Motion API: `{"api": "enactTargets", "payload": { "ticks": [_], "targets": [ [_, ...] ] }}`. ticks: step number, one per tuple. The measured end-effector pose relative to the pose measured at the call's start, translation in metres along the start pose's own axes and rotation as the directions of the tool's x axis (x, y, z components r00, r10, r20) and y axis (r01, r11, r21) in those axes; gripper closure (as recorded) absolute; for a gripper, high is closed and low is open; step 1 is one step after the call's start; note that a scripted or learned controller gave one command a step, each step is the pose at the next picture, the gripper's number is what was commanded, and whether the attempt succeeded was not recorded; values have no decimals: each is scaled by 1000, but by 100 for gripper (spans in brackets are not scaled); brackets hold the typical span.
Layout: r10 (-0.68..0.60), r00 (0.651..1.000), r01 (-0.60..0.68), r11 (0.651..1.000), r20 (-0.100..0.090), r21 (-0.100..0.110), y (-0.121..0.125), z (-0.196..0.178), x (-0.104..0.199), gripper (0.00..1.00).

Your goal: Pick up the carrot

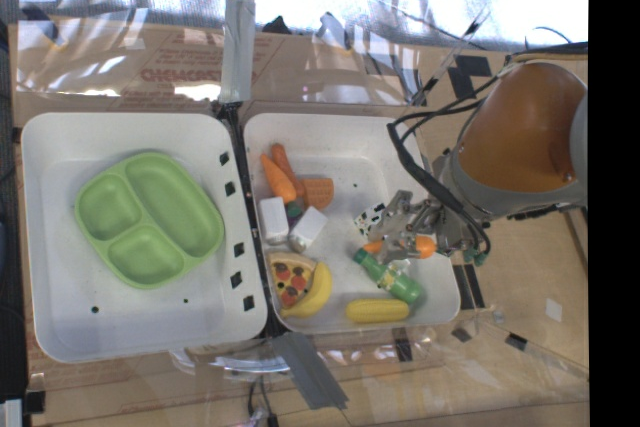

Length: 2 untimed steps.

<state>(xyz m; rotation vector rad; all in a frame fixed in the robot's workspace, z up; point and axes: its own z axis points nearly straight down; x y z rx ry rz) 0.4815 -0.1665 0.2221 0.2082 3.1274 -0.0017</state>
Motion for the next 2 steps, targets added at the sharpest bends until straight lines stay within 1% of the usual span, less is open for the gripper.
{"api": "enactTargets", "payload": {
  "ticks": [2],
  "targets": [
    [-5,1000,5,1000,7,1,1,-19,-3,100]
  ]
}}
